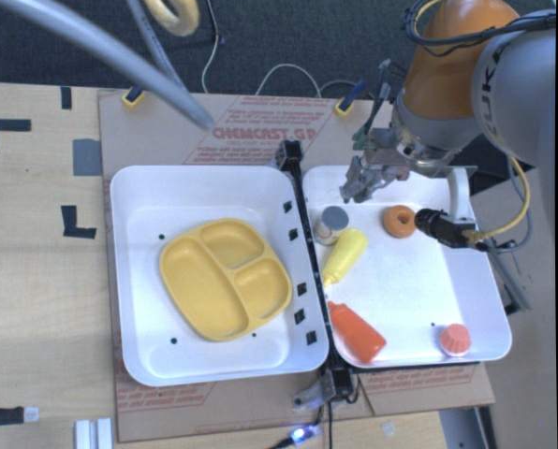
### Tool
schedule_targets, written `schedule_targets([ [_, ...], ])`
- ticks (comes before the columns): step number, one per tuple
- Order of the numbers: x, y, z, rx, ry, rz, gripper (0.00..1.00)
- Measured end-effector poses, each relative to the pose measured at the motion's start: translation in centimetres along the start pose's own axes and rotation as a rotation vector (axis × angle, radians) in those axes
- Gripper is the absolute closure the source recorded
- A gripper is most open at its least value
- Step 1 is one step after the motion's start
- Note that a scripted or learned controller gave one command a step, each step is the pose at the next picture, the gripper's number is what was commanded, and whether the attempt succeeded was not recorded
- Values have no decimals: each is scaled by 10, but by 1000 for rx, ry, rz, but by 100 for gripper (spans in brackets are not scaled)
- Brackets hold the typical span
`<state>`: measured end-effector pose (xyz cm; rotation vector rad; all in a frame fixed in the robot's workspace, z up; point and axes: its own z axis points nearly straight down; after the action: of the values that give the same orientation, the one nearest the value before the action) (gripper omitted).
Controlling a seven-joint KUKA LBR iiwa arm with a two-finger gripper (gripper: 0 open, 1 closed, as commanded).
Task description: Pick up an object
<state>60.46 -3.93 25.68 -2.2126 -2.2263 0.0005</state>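
Note:
The gripper (357,188) hangs over the back left part of the right bin (466,279), just above and right of a small grey round can (333,221). Nothing shows between its fingers. An orange doughnut-shaped ring (400,221) lies to the gripper's right. A yellow bottle (343,254) lies below the can, along the bin's left wall. An orange-red bottle (357,332) rests at the front left of the right bin. A small pink round object (454,340) sits at the front right corner.
The left bin (129,251) holds a yellow divided plate (226,277). A black divider (301,241) runs between the bins. The grey arm with its orange band (457,26) fills the upper right. A grey pole (92,40) crosses the top left.

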Motion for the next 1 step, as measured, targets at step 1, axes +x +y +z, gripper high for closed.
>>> schedule_targets([
  [1,57,-18,15,2,-1,0,100],
])
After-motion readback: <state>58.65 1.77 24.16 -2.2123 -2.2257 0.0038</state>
